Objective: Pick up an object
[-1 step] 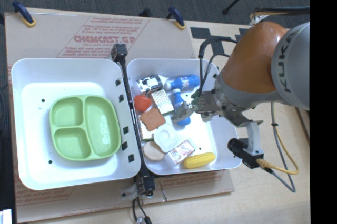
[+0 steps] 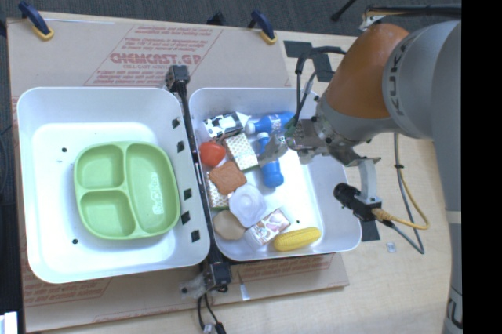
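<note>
My gripper [image 2: 277, 146] reaches into the right bin [image 2: 333, 207] from the right and hangs low over its upper middle. Right below it lies a blue object [image 2: 271, 175], and a blue and white bottle [image 2: 265, 123] lies just behind it. Beside the gripper on the left is a checkered packet [image 2: 241, 152]. A red ball [image 2: 210, 153] and a brown square piece [image 2: 227, 177] lie further left. Nearer the front are a white cup [image 2: 247, 205], a tan round piece [image 2: 227, 226], a snack packet [image 2: 268, 226] and a yellow piece [image 2: 296, 238].
The left bin [image 2: 39, 246] holds a green divided plate [image 2: 125, 190]. A black and white package [image 2: 222, 125] sits at the right bin's back left. A black clip [image 2: 179, 76] stands where the bins meet. Cables [image 2: 400, 219] trail on the bench to the right.
</note>
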`<state>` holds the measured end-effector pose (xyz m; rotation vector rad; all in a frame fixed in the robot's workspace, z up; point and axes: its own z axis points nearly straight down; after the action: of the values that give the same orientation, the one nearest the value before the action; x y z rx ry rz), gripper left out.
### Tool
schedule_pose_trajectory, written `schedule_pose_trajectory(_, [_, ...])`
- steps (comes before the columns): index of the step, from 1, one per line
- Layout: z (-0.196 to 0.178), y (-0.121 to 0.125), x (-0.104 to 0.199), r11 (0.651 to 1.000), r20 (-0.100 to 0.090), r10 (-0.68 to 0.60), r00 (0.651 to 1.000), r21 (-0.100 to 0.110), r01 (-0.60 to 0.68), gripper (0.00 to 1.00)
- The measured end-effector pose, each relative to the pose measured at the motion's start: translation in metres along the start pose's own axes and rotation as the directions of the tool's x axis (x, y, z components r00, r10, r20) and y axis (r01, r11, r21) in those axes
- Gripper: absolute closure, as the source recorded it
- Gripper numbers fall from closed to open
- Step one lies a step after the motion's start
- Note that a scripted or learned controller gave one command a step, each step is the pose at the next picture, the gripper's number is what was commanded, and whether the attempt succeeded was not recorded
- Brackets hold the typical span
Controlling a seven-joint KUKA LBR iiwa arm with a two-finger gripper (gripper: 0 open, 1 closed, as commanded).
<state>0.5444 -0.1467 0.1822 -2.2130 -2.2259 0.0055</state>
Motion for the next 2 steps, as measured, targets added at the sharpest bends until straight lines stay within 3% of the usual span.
schedule_pose_trajectory(1, [0.0862, 0.0385, -0.0313, 1.0, 0.0, 0.0, 1.0, -0.008, 0.0, 0.0])
schedule_pose_trajectory(2, [0.0763, 0.0387, -0.0307, 1.0, 0.0, -0.004, 1.0, -0.006, 0.004, 1.0])
